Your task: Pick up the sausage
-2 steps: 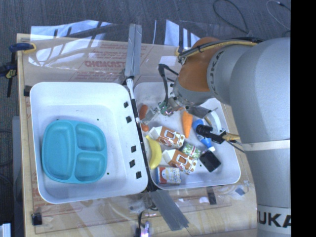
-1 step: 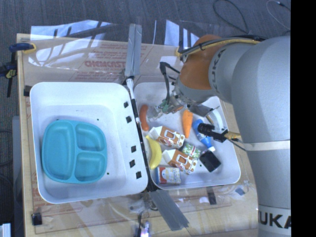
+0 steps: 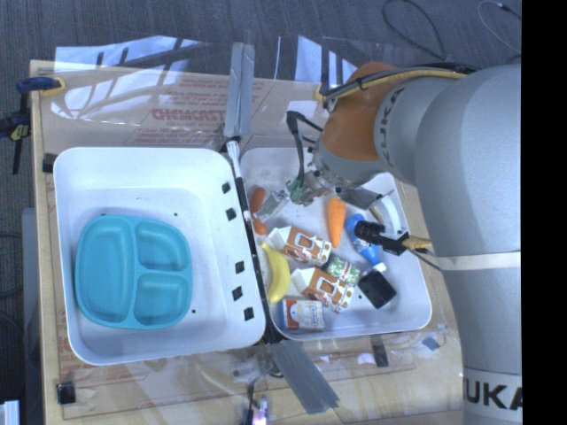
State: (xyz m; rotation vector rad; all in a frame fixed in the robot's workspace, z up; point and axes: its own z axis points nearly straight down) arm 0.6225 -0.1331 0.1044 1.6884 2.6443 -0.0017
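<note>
Underneath: two white bins (image 3: 133,171) on cardboard-covered bench (image 3: 177,104), grey carpet (image 3: 133,7).

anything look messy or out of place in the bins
Nothing looks spilled or broken. The right bin is cluttered: a banana, a carrot, small cartons and a black block lie jumbled at odd angles, some touching. The sausage sits near the divider. The teal divided plate lies flat in the left bin.
</note>
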